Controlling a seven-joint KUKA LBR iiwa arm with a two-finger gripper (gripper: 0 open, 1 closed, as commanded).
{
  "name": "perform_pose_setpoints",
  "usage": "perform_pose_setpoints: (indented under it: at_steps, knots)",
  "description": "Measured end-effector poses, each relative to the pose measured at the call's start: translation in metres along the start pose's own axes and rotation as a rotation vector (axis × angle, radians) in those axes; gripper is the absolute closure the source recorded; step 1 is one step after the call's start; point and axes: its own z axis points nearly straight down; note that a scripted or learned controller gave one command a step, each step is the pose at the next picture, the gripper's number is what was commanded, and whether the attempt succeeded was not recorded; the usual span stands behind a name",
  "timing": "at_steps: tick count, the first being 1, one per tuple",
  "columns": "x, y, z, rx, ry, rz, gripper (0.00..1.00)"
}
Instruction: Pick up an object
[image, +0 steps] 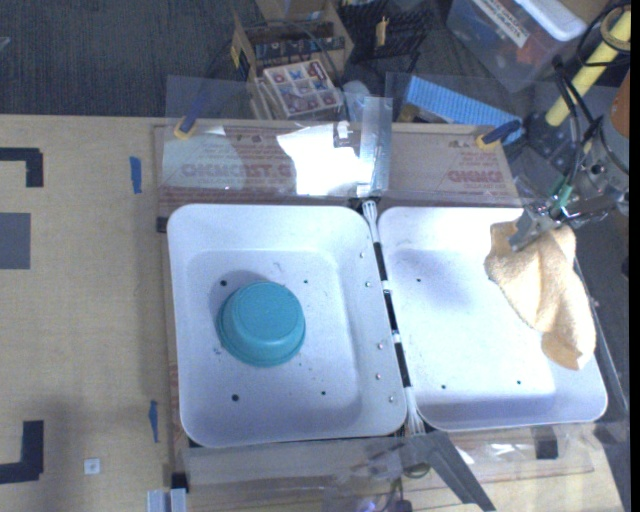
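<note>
You can make out red lettering, upside down and too washed out to read, on the brown cardboard panels (455, 172) standing along the far edge of the bench, behind both bins. Nothing else carries legible text.

A teal bowl (262, 322) sits upside down in the left bin (190, 240), with a blue brush (455, 103) beyond the table's far edge.

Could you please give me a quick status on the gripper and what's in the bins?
Gripper shut on yellow cloth, top corner pinched, rest draping over right bin. Teal bowl upside down in left bin, untouched. Nothing obstructing.
</note>
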Motion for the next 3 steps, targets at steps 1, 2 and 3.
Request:
perform_pose_setpoints:
  at_steps: [1,2,3]
  knots:
    - [0.027,0.023,-0.017,-0.001,0.0,0.074,1.0]
    - [0.032,0.089,0.105,0.002,0.003,-0.009,1.0]
    - [0.097,0.073,0.136,0.003,0.003,-0.008,1.0]
